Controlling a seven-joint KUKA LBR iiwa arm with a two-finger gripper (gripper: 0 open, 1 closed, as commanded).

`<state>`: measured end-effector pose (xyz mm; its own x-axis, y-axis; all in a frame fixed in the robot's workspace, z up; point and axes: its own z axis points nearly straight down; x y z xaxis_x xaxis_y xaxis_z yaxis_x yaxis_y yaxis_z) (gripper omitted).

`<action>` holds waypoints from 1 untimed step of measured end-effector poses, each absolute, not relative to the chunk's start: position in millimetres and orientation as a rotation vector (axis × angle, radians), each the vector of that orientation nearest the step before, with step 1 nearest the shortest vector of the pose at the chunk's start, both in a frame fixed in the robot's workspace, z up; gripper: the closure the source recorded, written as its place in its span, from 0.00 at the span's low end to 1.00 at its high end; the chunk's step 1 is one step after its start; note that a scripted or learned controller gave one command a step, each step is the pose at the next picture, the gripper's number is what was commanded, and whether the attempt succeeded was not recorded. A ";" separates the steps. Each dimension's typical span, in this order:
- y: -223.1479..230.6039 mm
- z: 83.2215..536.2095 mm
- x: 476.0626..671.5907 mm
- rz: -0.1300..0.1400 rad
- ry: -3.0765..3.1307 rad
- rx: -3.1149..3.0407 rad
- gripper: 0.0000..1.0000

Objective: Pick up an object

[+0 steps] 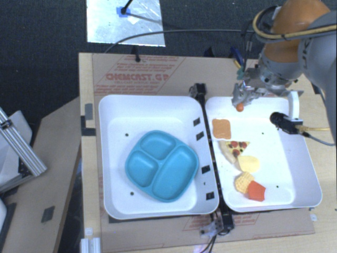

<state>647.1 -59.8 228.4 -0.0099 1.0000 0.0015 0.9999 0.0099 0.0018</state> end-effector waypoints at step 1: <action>3.5 223.3 656.4 0.006 2.234 2.208 1.00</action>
